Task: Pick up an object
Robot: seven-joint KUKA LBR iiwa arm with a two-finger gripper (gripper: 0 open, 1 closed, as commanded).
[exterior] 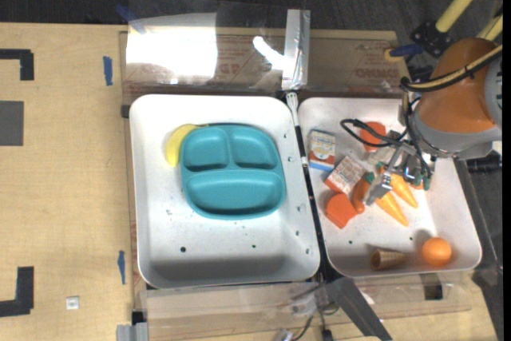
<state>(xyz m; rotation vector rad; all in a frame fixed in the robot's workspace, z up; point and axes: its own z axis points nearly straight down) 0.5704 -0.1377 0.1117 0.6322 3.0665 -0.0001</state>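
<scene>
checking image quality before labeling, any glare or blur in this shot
Camera view: strong glare washes out the clear plastic sheet behind the left bin; the teal divided plate is evenly lit and sharp; the hand and the small items around it in the right bin look slightly soft and cluttered.

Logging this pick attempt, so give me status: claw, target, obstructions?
Claw down in right bin, among toy carrots. Nothing seen gripped. Snack packet and orange block crowd its left. Orange ball sits apart, near front.

A glossy teal plastic plate lies in a smooth white bin on matt wooden bench.
</scene>
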